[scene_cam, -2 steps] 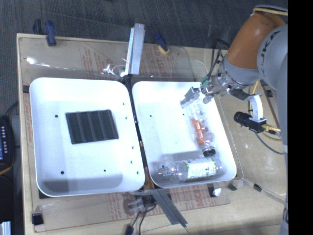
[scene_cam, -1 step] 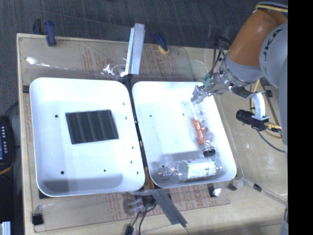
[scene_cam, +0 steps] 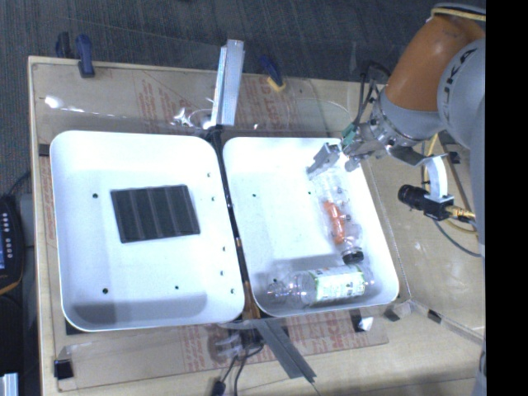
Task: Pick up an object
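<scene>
1. The two-finger gripper (scene_cam: 332, 157) hangs over the right white bin's (scene_cam: 272, 221) upper corner; whether it is clenched or released, I cannot tell.
2. Candidates: a clear plastic bottle with orange contents (scene_cam: 337, 217) mid-bin, and a clear labelled bottle (scene_cam: 326, 286) along the lower wall.
3. Approach step, I judge; next calls for descending squarely over 1 bottle.

I note: white bins (scene_cam: 74, 163); dark grey ribbed mat (scene_cam: 155, 213) in left bin; clear bottle (scene_cam: 318, 287) with white-green label; clear bottle (scene_cam: 337, 217), orange contents; blue clamps (scene_cam: 83, 54); tan worktop (scene_cam: 429, 271).
</scene>
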Robot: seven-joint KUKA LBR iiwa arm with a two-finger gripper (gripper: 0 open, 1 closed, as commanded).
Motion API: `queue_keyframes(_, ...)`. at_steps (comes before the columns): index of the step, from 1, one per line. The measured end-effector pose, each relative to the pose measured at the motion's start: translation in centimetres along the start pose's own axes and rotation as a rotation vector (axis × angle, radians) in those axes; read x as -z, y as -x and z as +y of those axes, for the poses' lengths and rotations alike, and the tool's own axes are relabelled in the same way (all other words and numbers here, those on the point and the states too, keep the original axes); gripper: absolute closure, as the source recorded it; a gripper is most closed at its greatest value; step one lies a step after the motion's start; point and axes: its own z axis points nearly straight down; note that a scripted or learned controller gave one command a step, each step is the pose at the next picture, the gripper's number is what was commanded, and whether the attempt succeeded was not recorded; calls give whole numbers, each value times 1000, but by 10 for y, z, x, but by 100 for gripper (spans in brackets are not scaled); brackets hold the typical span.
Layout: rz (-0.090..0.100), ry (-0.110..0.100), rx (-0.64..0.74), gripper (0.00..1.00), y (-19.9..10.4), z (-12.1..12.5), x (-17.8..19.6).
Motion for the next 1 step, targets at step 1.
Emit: queue_keyframes(1,0,0,42,0,-6,-35,-39)
